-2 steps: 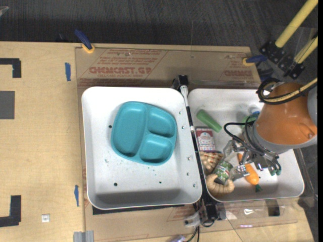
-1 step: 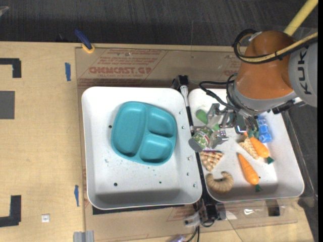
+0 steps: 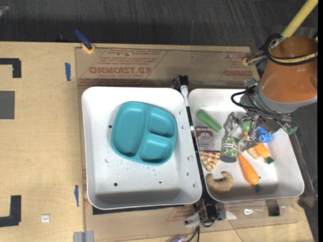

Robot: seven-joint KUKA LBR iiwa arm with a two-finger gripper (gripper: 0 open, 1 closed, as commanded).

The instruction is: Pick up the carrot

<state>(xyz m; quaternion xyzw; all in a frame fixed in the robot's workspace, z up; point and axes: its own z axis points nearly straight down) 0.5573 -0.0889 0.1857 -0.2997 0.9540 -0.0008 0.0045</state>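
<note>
The carrot (image 3: 249, 170) is orange with a small green tip and lies slantwise in the right bin (image 3: 287, 188), near its front. My gripper (image 3: 240, 128) hangs over the middle of that bin, just above and behind the carrot, with the orange-banded wrist (image 3: 290, 77) over it. Its fingers stand apart, open, with nothing held between them. A small jar with a green label (image 3: 229, 148) sits right under the left finger. A shorter orange piece (image 3: 262, 150) lies beside the carrot's upper end.
The right bin also holds a green cylinder (image 3: 208, 120), a red and white packet (image 3: 204, 138), a blue item (image 3: 264, 135), a shell-like piece (image 3: 209, 159) and a croissant (image 3: 220, 181). In the left bin (image 3: 96, 185) lies a teal divided plate (image 3: 144, 131).
</note>
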